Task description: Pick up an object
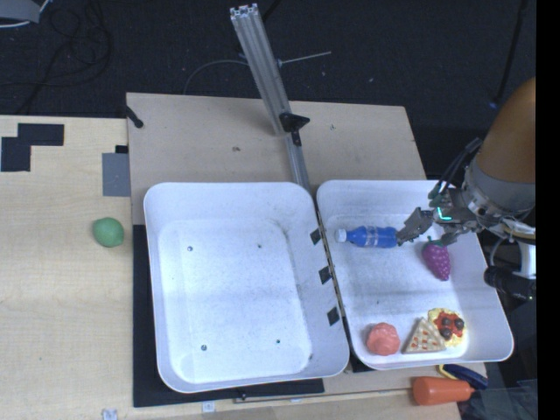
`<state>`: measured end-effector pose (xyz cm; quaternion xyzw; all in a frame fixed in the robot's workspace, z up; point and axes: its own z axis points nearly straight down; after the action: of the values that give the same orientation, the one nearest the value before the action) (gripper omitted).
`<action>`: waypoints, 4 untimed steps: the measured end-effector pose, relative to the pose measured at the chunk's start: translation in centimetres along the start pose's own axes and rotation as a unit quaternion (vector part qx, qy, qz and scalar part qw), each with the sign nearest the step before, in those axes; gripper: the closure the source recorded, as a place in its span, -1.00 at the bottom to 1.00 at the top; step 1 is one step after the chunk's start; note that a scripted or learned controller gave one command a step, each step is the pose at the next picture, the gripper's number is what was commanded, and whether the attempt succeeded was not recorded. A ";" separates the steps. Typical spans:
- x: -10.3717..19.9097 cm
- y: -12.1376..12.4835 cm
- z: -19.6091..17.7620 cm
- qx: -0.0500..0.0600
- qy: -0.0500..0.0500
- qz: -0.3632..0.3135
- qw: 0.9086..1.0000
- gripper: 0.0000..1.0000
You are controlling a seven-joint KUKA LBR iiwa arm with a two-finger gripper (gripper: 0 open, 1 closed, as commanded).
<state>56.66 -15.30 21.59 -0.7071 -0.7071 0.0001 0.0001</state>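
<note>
I see my arm (512,160) coming in from the right edge, the orange band showing above the grey wrist. The wrist is tilted down and to the left, with a small green light lit on it. The gripper (418,227) hangs low at the end of it, one dark finger (411,228) pointing left. I can't make out how the fingers stand.

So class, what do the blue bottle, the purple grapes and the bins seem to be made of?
Bottle: probably plastic, with a smooth blue body and white cap.
Grapes: likely moulded plastic or rubber, one uniform matte purple.
Bins: apparently rigid white plastic, with rounded moulded rims and a speckled surface.
</note>
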 end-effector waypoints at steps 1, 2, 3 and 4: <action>0.0 0.0 0.0 0.000 0.000 0.000 1.000 -1.00; 0.9 -0.7 5.3 0.002 0.000 0.000 1.000 -1.00; 0.9 -0.6 9.6 0.002 0.000 0.000 1.000 -1.00; 0.9 -0.5 12.5 0.000 0.000 0.000 1.000 -1.00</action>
<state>56.11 -14.38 9.07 -0.7069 -0.7073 0.0002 0.0001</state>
